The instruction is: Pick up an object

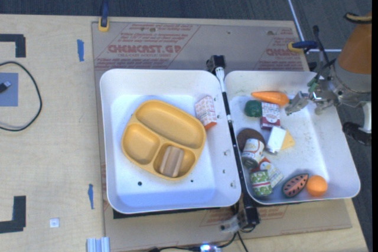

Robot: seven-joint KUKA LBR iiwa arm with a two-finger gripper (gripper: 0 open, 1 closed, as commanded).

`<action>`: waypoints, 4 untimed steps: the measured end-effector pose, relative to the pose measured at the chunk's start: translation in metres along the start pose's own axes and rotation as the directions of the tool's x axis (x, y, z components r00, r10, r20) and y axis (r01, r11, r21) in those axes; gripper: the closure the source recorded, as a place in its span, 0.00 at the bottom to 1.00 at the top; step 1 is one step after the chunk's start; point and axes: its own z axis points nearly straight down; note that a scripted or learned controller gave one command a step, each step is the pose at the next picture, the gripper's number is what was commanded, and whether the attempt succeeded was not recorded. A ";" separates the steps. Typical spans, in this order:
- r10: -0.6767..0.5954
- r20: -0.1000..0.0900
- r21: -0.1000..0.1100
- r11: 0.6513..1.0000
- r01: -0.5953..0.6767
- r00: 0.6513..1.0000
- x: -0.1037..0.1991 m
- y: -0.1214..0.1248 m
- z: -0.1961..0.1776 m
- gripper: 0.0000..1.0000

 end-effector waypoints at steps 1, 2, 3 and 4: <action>0.002 0.007 -0.008 1.000 -0.002 1.000 0.012 -0.100 0.022 0.00; 0.004 0.011 -0.016 1.000 -0.003 1.000 0.011 -0.098 0.010 1.00; 0.002 0.010 -0.011 1.000 -0.002 1.000 0.009 -0.129 0.023 1.00; 0.002 0.008 -0.011 1.000 -0.002 1.000 0.005 -0.133 0.023 1.00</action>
